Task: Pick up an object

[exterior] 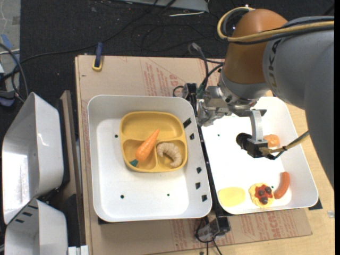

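My pincer (209, 109) hangs over the top left corner of the right bin (228, 158), close to the rim where the two bins meet. From above, my wrist covers it, so I cannot tell how far it is open, and I see nothing held in it.

The things I could pick up lie in both bins. In the right bin a small orange-pink piece (272, 140) sits near the middle right, well apart from my pincer. Along the near edge lie a flat pale yellow disc (231, 196), just beside it a little round tart (261, 193) with red and dark topping, and next to that a toy sausage (282, 185), tilted, with its lower end touching or almost touching the tart.

The left bin (106, 185) holds a yellow divided plate (151, 122). A toy carrot (147, 145) lies slantwise in the plate's left compartment, its tip reaching up over the divider. A pale toy shrimp (170, 153) is curled in the lower right compartment.
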`<state>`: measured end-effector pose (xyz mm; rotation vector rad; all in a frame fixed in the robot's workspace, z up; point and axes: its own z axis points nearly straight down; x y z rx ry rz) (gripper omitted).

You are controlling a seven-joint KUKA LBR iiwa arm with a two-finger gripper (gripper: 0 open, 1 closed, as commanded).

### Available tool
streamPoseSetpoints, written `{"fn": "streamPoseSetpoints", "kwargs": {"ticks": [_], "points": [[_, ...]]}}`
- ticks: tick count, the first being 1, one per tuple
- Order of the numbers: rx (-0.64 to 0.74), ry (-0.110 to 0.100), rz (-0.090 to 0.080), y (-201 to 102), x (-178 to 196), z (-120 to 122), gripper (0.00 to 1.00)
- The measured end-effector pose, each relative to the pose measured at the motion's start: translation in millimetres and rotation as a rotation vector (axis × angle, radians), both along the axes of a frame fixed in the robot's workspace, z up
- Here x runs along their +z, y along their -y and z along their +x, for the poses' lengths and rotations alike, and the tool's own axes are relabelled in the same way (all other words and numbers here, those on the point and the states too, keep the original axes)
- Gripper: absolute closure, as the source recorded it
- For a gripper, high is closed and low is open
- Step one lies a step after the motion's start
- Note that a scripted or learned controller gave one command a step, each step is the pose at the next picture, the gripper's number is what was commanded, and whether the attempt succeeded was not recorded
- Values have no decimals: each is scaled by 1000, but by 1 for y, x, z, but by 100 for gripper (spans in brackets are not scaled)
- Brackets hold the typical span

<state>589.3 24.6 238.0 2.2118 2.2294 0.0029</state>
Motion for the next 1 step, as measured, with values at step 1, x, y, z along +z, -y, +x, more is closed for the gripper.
{"fn": "streamPoseSetpoints", "kwargs": {"ticks": [1], "points": [[1, 1, 1, -56, 4, 19, 100]]}}
